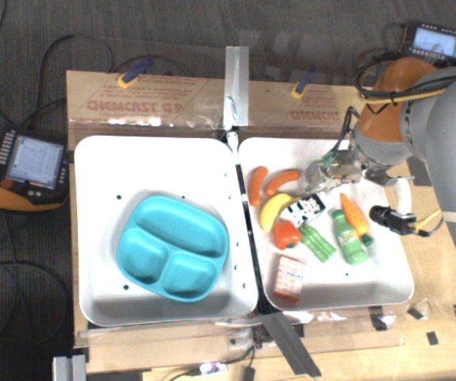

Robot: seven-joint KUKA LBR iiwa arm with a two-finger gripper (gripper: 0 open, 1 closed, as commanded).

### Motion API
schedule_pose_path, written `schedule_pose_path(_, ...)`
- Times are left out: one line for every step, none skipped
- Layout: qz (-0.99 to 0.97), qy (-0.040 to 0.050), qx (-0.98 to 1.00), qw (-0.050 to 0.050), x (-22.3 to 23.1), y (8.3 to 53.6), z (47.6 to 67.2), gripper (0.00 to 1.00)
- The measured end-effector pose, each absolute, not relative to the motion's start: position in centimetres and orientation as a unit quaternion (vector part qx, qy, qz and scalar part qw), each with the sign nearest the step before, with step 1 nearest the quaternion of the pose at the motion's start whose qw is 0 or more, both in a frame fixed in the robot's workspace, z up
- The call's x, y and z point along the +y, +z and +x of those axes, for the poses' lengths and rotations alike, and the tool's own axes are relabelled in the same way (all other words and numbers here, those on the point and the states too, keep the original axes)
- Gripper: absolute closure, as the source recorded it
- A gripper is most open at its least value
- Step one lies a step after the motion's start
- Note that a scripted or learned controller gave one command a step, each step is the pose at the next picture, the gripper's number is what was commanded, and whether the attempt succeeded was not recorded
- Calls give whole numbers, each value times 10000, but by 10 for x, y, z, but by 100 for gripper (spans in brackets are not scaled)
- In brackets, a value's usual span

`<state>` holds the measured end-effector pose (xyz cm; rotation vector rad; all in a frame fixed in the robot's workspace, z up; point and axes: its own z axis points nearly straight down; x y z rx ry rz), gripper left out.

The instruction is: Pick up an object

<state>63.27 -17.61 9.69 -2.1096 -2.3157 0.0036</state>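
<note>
The gripper [321,182] is positioned low in the right bin [387,280], directly above the black-and-white checkered object [307,208] and beside the banana [274,207]. Whether anything is grasped cannot be told. A blue divided tray [172,246] is located in the left bin [101,165].

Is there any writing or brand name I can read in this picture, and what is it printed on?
Red lettering on the cardboard sheet behind the bins: visible, but seen reversed and too faint to read for sure.
Print on the small red and white box in the right bin: too small to read.
Screen of the handheld pendant on the floor: blurred, unreadable.
</note>
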Motion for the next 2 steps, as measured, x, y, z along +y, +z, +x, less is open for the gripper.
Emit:
schedule_pose_path(-7504,11,-6610,15,-167,193,579,100)
schedule_pose_path(-7247,14,-6891,18,-203,216,506,100)
